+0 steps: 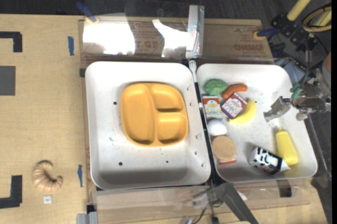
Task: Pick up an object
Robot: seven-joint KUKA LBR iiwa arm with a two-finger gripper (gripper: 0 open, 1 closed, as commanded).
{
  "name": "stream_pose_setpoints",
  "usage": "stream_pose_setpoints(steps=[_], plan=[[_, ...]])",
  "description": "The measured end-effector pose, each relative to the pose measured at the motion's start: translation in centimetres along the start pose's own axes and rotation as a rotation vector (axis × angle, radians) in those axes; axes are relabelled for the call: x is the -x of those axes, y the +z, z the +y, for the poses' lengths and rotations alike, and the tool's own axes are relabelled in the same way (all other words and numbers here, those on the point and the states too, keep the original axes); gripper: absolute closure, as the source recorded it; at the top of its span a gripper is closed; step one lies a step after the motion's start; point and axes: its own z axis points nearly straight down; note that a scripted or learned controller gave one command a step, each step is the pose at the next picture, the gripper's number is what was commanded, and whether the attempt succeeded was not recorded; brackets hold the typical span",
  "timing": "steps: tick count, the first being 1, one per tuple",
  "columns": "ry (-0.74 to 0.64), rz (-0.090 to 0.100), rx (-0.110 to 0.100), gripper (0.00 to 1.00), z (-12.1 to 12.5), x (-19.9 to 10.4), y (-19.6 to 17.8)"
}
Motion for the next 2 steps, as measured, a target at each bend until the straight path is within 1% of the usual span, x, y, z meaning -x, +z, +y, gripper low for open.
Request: stream_pose_setpoints(steps=[1, 2], plan=[[0.314, 0.001, -0.005, 0.0, 5.8, 1.3, 14.4], [0.58, 0.0, 0.001, 0.0, 7.8, 2.2, 13.8]])
